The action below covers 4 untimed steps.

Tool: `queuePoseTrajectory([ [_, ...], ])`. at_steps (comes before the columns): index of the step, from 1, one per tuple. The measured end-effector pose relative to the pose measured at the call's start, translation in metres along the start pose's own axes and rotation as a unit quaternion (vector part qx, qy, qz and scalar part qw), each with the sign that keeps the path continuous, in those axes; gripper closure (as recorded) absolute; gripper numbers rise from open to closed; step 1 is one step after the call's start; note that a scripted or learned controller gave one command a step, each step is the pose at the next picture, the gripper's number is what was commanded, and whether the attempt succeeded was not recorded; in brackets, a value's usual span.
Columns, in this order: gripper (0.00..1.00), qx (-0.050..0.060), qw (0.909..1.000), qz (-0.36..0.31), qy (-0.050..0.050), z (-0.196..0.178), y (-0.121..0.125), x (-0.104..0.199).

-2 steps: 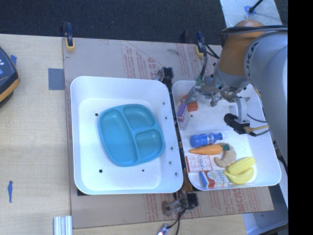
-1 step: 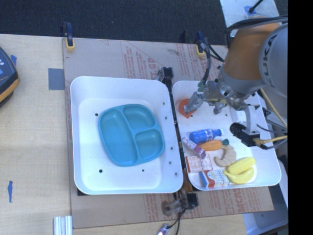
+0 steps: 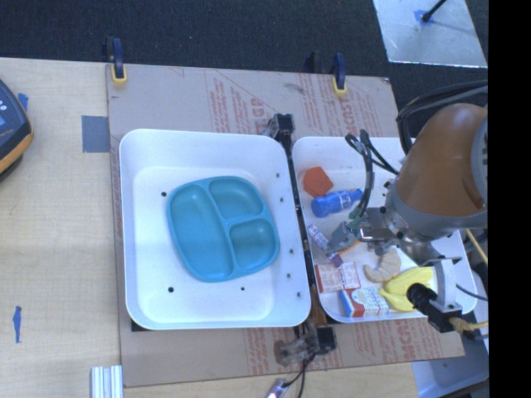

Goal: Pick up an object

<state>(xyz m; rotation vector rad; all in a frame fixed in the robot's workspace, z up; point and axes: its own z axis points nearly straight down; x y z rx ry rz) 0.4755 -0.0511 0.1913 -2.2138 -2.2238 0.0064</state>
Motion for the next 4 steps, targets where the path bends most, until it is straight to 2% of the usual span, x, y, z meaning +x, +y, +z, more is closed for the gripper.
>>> queuePoseTrajectory([
  [1, 0.00, -0.001, 1.0000, 0.000, -0.001, 0.049, 0.065, -0.043],
  [2, 0.00, 0.000, 1.0000, 0.000, 0.000, 0.097, 0.049, -0.043],
  [3, 0.00, -0.001, 1.0000, 0.000, 0.000, 0.099, 0.074, -0.045],
  [4, 0.00, 0.000, 1.0000, 0.000, 0.000, 0.100, 0.052, -0.041],
])
